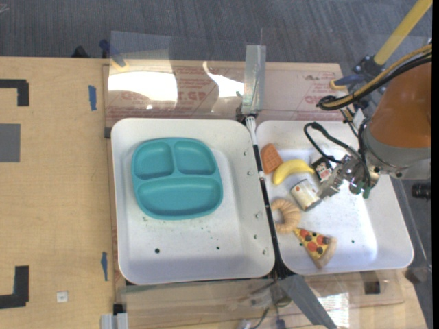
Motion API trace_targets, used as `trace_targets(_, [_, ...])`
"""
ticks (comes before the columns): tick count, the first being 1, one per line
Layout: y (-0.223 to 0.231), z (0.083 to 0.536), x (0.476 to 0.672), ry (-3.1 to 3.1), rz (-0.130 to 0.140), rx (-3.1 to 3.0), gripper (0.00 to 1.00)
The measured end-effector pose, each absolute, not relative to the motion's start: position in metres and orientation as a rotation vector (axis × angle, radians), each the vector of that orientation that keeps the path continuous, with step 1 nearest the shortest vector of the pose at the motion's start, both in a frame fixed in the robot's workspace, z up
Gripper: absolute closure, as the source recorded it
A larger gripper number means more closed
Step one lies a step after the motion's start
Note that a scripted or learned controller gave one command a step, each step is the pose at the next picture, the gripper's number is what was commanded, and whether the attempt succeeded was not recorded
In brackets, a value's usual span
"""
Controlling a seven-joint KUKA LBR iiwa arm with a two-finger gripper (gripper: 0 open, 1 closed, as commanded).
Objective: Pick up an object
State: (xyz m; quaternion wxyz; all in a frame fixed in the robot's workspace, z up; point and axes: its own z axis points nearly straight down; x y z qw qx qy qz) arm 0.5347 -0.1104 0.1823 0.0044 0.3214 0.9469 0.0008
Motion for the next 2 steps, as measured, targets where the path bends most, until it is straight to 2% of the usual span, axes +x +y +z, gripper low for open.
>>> trace_targets(1, [-0.093,0.19,0.559,2.716,0.002,1.571,1.0])
trace_targets(2, [-0.018,0.217,0.519,2.562,0.002,1.82,1.0])
